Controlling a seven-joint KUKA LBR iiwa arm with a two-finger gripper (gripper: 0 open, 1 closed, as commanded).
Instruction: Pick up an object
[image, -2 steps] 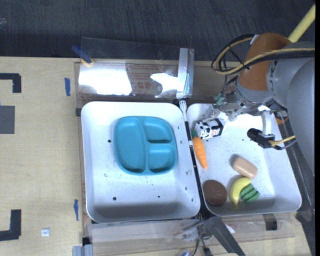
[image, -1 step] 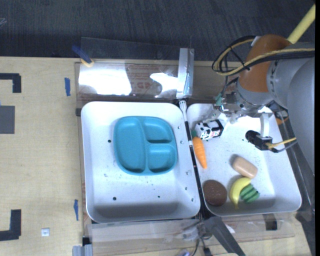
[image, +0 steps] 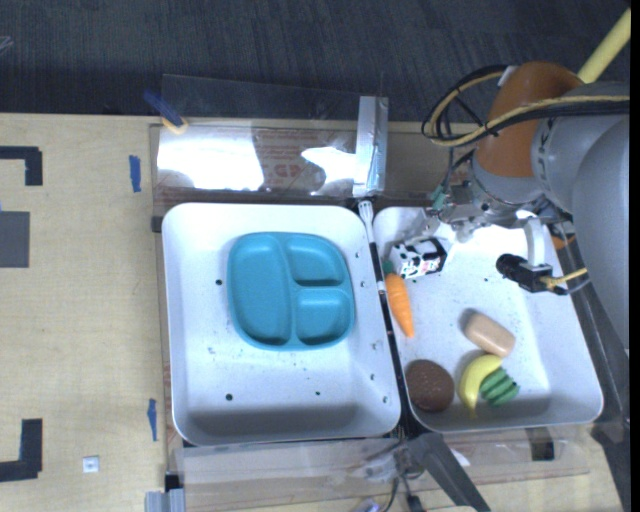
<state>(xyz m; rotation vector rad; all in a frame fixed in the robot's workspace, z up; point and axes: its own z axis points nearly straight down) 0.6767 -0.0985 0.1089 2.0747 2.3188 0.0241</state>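
Observation:
The right bin (image: 560, 345) holds several toys. A black-and-white cow toy (image: 418, 260) lies at its far left, close to the bin wall. Just below it is an orange carrot (image: 400, 306). A tan bread-like piece (image: 488, 333) rests in the middle. Along the near edge sit a brown round item (image: 430, 385), a yellow banana (image: 478, 378) and a green piece (image: 502, 389) touching it. My gripper (image: 447, 222) hangs over the bin's far left corner, just up and right of the cow toy. The wrist hides its tip.
The left bin (image: 190, 370) holds a blue divided plate (image: 291, 289). A clear plastic sheet and a metal bracket (image: 370, 145) stand behind the bins. The grey arm with its orange band (image: 530, 100) and cables covers the right bin's far right corner.

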